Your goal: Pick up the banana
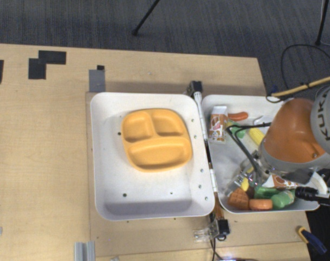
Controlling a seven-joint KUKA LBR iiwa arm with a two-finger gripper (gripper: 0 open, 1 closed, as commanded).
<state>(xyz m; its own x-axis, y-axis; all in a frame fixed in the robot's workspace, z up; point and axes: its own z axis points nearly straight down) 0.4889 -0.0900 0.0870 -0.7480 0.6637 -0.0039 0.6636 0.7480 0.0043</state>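
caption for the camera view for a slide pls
KUKA arm reaches into the cluttered right bin of toy food, gripper low; orange divided plate in the left bin.

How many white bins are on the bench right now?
2. The left bin holds a yellow divided plate. The right bin holds toy food, partly hidden under the arm, so more may lie beneath.

Matt orange plastic tray (155, 139), smooth white plastic bins (107, 162), pale wood bench (39, 167).
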